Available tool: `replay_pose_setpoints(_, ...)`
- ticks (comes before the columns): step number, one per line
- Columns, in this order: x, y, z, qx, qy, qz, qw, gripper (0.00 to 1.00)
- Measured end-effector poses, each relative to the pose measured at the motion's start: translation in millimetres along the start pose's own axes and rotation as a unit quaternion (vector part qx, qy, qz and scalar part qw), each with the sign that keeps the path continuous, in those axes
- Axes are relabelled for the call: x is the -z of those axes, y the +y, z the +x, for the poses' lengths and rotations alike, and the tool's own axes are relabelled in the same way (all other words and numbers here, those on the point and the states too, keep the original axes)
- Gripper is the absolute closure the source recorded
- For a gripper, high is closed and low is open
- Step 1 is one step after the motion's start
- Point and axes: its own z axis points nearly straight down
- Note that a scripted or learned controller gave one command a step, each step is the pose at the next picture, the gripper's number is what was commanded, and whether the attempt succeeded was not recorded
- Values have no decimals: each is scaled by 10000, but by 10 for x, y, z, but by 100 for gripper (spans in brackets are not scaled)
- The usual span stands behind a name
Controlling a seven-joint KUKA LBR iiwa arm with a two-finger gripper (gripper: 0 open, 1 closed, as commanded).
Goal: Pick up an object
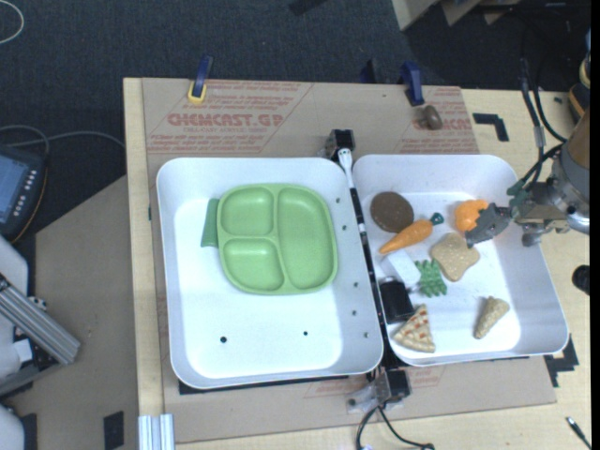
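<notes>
**Claw over the right bin, beside the orange toy**

From my remote seat I see the arm reaching in over the right bin [525, 181]. Its claw [489, 221] sits at the bin's upper right part, dark fingers pointing toward the bin's middle. I cannot tell whether the claw is spread wide, narrowed, or closed on anything; the fingers blur together against a small orange toy [467, 214], which lies just beside or touching them.

Taking the right bin as my landmark, everything to pick lies inside it. A brown round piece [391, 210] rests near the bin's left wall toward the top. A toy carrot [409, 235] lies slanted just below it. A slice of toy bread [455, 257] sits near the bin's middle, just below the claw. A small green leafy piece [431, 278] is just left of the bread, and a black block [395, 299] lies against the left wall. A pizza slice [414, 330] sits in the bin's lower left corner, and a tan cone-like piece [490, 316] lies toward the lower right.

Left of the right bin, touching it, is the left bin [187, 279], holding a green divided plate [277, 237]. Both bins rest on the surface [150, 129].
</notes>
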Motion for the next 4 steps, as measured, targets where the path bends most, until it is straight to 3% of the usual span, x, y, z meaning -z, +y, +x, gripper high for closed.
replay_pose_setpoints(1, 67, 24, 3, 17, -14, -66, 10000, 0)
replay_pose_setpoints(4, -1396, 84, 221, 10, -4, -40, 10000, 0)
